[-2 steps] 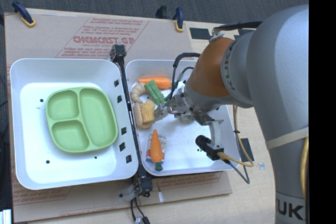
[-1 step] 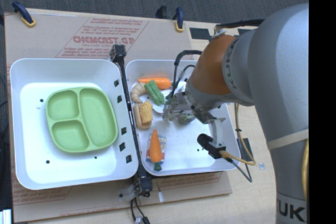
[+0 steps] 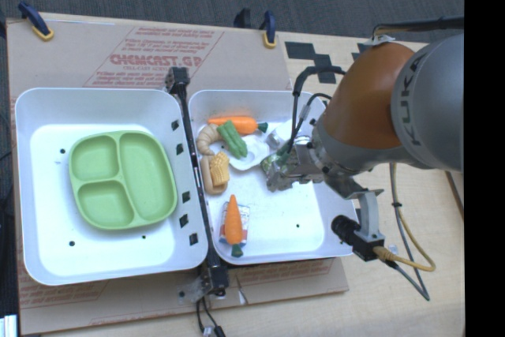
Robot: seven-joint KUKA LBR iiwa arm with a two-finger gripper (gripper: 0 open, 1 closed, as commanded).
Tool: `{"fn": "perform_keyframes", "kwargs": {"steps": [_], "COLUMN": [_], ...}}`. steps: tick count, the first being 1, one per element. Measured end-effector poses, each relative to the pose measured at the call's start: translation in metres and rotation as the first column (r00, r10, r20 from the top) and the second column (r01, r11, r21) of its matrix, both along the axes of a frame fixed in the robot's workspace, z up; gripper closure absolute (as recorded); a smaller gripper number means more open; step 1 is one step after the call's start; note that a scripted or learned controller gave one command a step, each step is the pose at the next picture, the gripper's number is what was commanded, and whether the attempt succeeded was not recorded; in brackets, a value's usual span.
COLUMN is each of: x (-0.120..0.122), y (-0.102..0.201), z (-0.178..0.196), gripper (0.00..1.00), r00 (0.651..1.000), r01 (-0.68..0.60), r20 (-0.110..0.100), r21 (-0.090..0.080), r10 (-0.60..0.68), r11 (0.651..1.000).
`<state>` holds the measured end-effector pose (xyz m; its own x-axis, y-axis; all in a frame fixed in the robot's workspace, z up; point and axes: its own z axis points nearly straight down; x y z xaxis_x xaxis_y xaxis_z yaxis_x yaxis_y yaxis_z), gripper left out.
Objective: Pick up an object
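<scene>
Looming over the right bin (image 3: 316, 245), the arm (image 3: 394, 110) is crowding its far side, jaws (image 3: 278, 170) hard to read — I cannot tell their spread. Toys are clustering nearby: carrot (image 3: 233, 123), green pepper (image 3: 233, 140), corn (image 3: 217, 170); a nudge is risking scattering them.

The bench (image 3: 394, 264) bears a printed cardboard sheet (image 3: 158, 55) under two white bins (image 3: 102, 102), side by side.
</scene>
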<state>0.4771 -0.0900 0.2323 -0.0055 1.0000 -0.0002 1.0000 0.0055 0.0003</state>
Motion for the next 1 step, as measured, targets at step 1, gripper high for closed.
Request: {"fn": "perform_keyframes", "kwargs": {"steps": [1], "x": [-0.0009], "y": [-0.0597], "z": [-0.0361], "gripper": [1.0], "r00": [1.0], "r01": [0.001], "r20": [-0.003], "r21": [0.0], "r10": [-0.001], "r11": [1.0]}}
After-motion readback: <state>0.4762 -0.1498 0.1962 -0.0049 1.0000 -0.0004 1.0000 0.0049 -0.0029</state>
